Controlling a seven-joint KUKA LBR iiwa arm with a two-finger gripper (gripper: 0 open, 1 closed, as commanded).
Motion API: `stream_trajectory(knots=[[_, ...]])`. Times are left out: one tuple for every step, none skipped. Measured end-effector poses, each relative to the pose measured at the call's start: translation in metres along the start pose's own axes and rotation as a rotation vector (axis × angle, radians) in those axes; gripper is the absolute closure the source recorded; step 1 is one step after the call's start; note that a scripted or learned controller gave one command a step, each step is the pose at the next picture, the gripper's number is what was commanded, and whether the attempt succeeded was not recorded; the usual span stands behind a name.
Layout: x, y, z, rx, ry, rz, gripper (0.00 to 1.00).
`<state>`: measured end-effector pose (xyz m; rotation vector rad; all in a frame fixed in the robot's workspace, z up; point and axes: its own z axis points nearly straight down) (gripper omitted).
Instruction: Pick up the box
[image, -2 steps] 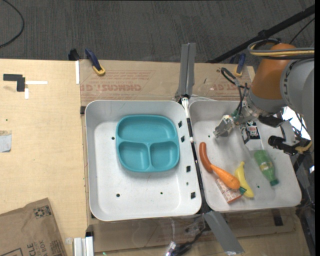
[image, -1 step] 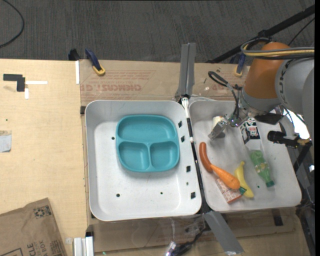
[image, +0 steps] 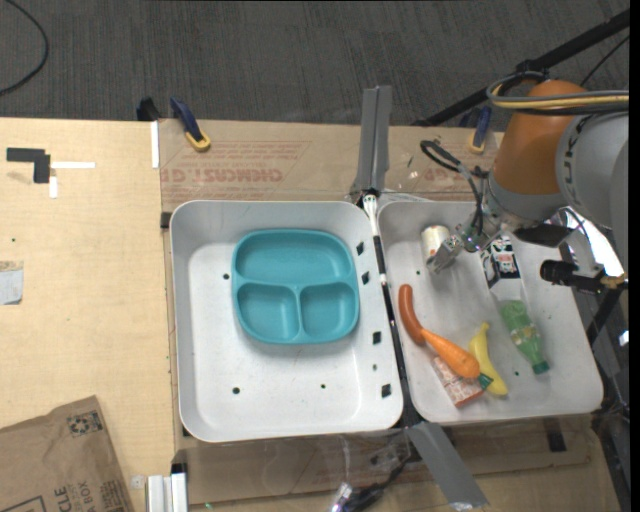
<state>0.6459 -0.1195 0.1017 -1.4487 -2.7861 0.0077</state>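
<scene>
A small flat red-and-white box (image: 455, 387) lies at the front of the right bin (image: 570, 395), partly under an orange carrot (image: 450, 350). A second small black-and-white carton (image: 501, 263) lies at the back of that bin. The gripper (image: 468, 241) hangs low over the back of the right bin, between a white cup (image: 435, 240) on its left and the black-and-white carton on its right. It is far from the red-and-white box. Nothing shows in its grasp.
A red sausage (image: 408, 308), a yellow banana (image: 484, 358) and a green bottle (image: 523, 335) share the right bin. The left bin (image: 200, 380) holds a teal divided plate (image: 296, 286). The grey arm with its orange band (image: 535, 140) looms over the back right.
</scene>
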Motion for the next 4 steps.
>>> stream_trajectory(knots=[[0.126, 0.006, -0.09, -0.003, 0.001, 0.235, 1.0], [0.125, 0.005, -0.098, -0.002, 0.001, 0.235, 1.0], [0.105, -0.065, -0.15, -0.003, 0.0, 0.217, 1.0], [0.181, -0.008, -0.137, -0.001, 0.002, 0.258, 1.0]])
